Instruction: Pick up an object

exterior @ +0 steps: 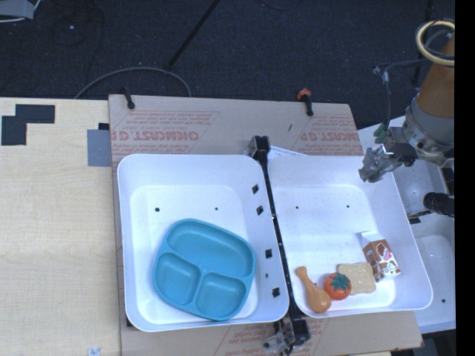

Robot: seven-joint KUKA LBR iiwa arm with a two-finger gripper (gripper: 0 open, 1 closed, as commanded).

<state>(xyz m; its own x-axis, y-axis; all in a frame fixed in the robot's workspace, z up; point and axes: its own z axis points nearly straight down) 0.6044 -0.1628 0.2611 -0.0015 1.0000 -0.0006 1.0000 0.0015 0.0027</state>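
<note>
Brown cardboard sheet (pixel 223 128) printed "CHEMCEL G P", reading reversed, is lying under two shallow white bins. My grey claw (pixel 373 165) is hovering over the right bin's (pixel 326 199) far right rim; I cannot tell its state. Small brown printed packet (pixel 381 259), writing unreadable, is lying near that bin's front right corner.

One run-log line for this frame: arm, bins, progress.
arm: gripper over right bin's far right rim, nothing held | right bin: drumstick, tomato, toast, packet | left bin: blue tray | pick: not begun
</note>
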